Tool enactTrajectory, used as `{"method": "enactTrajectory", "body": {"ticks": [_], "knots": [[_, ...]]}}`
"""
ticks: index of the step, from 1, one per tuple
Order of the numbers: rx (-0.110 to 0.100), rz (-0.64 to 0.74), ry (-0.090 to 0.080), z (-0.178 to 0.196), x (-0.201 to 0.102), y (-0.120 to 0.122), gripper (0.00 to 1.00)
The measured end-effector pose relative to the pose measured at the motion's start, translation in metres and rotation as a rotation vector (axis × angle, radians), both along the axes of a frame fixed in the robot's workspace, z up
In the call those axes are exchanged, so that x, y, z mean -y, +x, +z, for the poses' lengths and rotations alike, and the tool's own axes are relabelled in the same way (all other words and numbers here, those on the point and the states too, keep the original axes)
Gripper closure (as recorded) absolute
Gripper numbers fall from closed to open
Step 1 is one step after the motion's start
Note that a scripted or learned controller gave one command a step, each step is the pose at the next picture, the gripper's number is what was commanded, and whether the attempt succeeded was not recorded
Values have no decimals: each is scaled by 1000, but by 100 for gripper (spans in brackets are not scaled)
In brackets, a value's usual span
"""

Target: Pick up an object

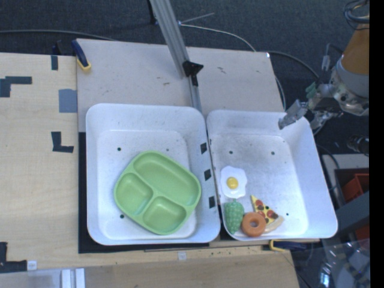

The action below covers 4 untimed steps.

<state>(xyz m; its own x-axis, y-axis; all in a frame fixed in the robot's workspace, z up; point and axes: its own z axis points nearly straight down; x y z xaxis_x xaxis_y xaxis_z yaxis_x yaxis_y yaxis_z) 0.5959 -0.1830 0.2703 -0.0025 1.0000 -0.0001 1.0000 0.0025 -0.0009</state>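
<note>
Toy foods lie clustered at the near edge of the right bin (pixel 300 161), and we count four of them: a fried egg (pixel 233 183) with a yellow yolk, a green knobbly piece (pixel 233 213) just below it, an orange ring-shaped doughnut (pixel 253 224) touching that green piece on its right, and a pizza slice (pixel 266 212) that the doughnut partly overlaps. We see all four resting on the bin floor, toward its lower left corner, close to the wall shared with the neighbouring bin. In the left bin (pixel 102 125) we find a light green divided plate (pixel 157 192) with three compartments, lying flat and turned at an angle. Both bins sit side by side on a pale bench (pixel 138 71), with a wooden surface (pixel 30 161) to the left carrying dark tape marks. A slanted metal rail (pixel 171 32) crosses the bench from the top down toward the gap between the bins. At the right we see the arm's wrist, orange above grey, and the gripper (pixel 294 114) sits over the far right rim of the right bin, well apart from the toy foods. We cannot tell from this view whether it is spread or closed, and we see nothing between its tips.
</note>
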Motion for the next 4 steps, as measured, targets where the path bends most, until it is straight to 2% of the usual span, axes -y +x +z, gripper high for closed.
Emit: {"method": "enactTrajectory", "body": {"ticks": [1,2,4], "knots": [[0,0,0,0,0,0,0],[-6,-1,0,-51,1,-11,0],[-5,0,0,-141,-9,-10,0]]}}
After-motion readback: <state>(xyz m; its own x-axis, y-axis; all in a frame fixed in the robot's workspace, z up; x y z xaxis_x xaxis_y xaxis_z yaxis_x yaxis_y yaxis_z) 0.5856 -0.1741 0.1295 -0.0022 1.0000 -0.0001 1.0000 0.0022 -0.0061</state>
